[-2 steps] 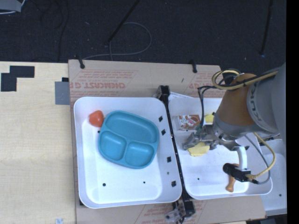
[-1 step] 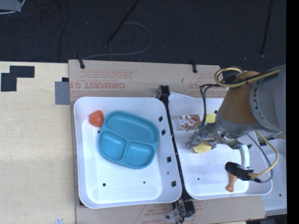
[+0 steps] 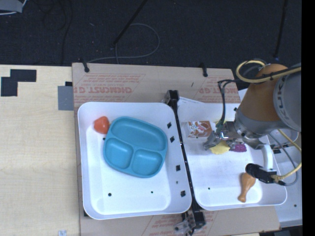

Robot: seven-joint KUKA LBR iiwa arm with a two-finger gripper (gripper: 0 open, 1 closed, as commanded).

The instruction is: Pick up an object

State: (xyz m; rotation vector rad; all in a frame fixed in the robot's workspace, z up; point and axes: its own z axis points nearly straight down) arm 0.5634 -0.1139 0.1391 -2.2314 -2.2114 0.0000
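Note:
My gripper (image 3: 217,140) is down in the right bin (image 3: 216,191), at its upper middle, right over a yellow object (image 3: 220,149). A purple object (image 3: 239,147) lies just to the right of the yellow one. A small brown and white packet (image 3: 199,129) sits to the gripper's left. An orange drumstick-shaped toy (image 3: 245,186) lies near the bin's lower right corner. The arm's grey body and orange band (image 3: 261,100) cover the bin's upper right part.
The left bin (image 3: 98,200) holds a blue divided plate (image 3: 135,146) and a small red-orange object (image 3: 101,125) at its upper left. A black divider (image 3: 179,156) runs between the bins. Cables and a black fitting (image 3: 261,173) lie at the right bin's right edge.

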